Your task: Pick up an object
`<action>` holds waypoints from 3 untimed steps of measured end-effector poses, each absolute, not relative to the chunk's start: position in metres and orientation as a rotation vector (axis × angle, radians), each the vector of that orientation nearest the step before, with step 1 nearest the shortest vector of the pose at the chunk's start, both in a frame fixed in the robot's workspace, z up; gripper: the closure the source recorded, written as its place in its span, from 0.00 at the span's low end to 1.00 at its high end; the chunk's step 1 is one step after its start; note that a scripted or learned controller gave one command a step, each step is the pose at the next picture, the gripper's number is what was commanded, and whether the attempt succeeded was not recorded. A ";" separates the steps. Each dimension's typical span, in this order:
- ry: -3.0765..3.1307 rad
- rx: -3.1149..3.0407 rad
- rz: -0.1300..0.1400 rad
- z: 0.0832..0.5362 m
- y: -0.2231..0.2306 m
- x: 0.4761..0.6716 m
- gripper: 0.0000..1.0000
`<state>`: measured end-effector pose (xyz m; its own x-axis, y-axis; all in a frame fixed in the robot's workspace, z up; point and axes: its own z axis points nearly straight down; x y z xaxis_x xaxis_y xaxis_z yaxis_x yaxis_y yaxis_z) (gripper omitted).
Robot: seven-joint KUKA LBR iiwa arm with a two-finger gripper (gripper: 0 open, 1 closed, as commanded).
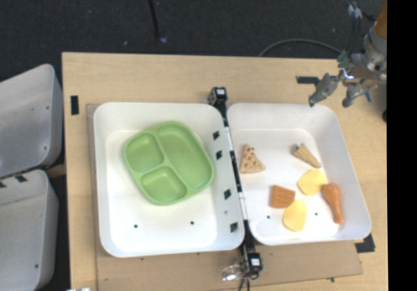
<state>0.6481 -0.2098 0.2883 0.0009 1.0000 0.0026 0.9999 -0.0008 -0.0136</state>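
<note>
**Robot claw hovering beyond a bin of toy food**

A pale wooden tabletop (78, 81) carries two shallow white bins side by side. The left bin (111, 218) holds a green divided plate (169, 163) with three compartments, lying tilted near the bin's middle. The right bin (339, 133) holds six small food pieces: a pizza slice (250, 160) near its left wall, an orange chunk (281, 196) further right, a yellow piece (294, 216) just below that, a tan wedge (306, 155) toward the far side, another yellow piece (312, 181) touching or just beside a carrot (333, 201) near the right wall.

At the upper right, the grey arm enters the picture, with the claw (339, 90) over the tabletop just past the right bin's far rim. Its two fingers are spread apart with nothing between them. All the food pieces lie below and mostly left of the claw, well apart from it; the tan wedge is the nearest.
</note>
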 end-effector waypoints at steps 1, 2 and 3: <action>-2.222 -2.217 0.005 0.294 -0.209 0.650 0.00; -2.218 -2.216 0.011 0.245 -0.209 0.643 0.00; -2.220 -2.213 0.010 0.194 -0.203 0.648 0.00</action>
